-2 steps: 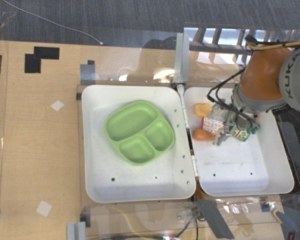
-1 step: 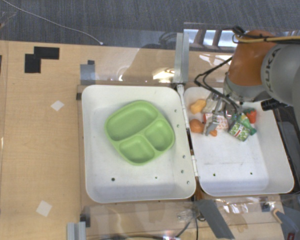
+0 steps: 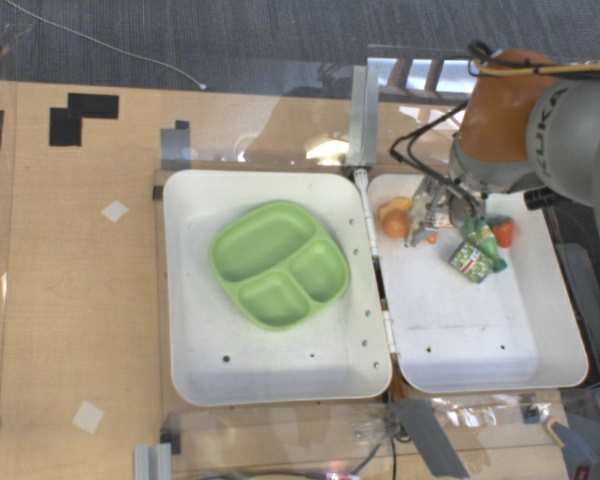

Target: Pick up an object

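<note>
**Gripper low in the right bin beside an orange object**

While the arm (image 3: 540, 118) reaches in from the right, its gripper (image 3: 427, 220) sits at the far end of the right bin (image 3: 480, 348). An orange object (image 3: 394, 218) lies just left of it, seemingly touching. A green carton (image 3: 475, 258) and a red piece (image 3: 503, 233) lie just right. A green divided plate (image 3: 278, 263) rests in the left bin (image 3: 270, 378)

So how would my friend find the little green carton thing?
Look in the right white bin, up near its far end where the robot's claw hangs. The green carton lies there. It is boxy with white on it, unlike the round orange fruit and the red toy beside it.
</note>
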{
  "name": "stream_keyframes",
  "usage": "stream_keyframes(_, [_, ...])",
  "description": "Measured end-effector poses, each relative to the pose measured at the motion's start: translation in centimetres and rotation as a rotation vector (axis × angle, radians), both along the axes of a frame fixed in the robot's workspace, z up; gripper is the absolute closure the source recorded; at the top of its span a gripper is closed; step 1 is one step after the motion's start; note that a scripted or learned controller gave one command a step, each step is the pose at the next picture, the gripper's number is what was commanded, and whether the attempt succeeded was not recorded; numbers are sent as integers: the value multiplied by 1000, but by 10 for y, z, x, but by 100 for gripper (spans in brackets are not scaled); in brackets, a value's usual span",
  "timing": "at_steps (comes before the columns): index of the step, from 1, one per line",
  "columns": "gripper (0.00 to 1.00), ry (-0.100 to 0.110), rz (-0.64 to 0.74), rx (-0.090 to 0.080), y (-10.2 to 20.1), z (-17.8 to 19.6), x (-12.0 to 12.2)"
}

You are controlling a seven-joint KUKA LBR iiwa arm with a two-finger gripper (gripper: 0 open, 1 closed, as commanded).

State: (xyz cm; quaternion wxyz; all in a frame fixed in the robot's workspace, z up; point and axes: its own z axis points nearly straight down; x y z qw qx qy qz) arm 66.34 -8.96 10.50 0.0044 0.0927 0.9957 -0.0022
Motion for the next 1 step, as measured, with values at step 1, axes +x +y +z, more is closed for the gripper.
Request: stream_keyframes(1, [100, -4, -223, 10, 98, 84, -62])
